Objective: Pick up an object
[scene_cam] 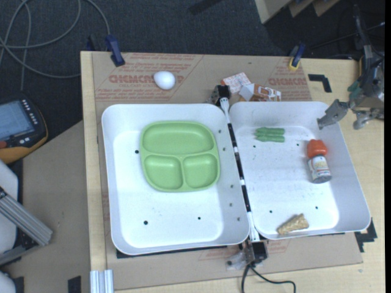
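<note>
The right bin holds three things. A green bean pod lies near its back wall, a small jar with a red cap lies on its side at the right, and a tan wedge of bread rests near the front rim. My gripper hangs over the bin's back right corner, above and to the right of the jar. Its two fingers are spread apart with nothing between them. The jar is the closest object, a short way toward the front left of the fingers.
A green divided plate sits in the left bin. Behind the bins, a white egg and some crumpled wrappers lie on the cardboard. Blue clamps grip the back edge. A handheld pendant lies at the far left.
</note>
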